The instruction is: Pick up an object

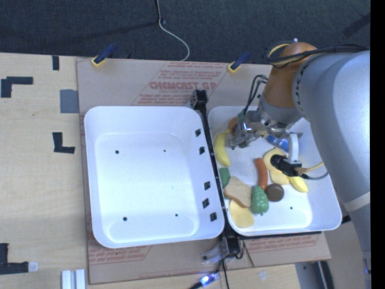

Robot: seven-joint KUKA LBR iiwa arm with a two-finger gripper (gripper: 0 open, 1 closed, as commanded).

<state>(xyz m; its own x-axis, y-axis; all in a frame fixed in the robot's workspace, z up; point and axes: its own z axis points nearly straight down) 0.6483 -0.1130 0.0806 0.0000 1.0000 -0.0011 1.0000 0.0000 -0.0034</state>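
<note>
Camera view: banana (222,150) just left of fingers (239,135).

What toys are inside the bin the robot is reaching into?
The right bin holds toy food: a yellow banana, an orange carrot, a bread slice, a green piece and a brown ball. The gripper covers whatever lies beneath it.

Grey arm reaching in from the right, orange-banded wrist bent down, gripper (242,132) lowered
</note>
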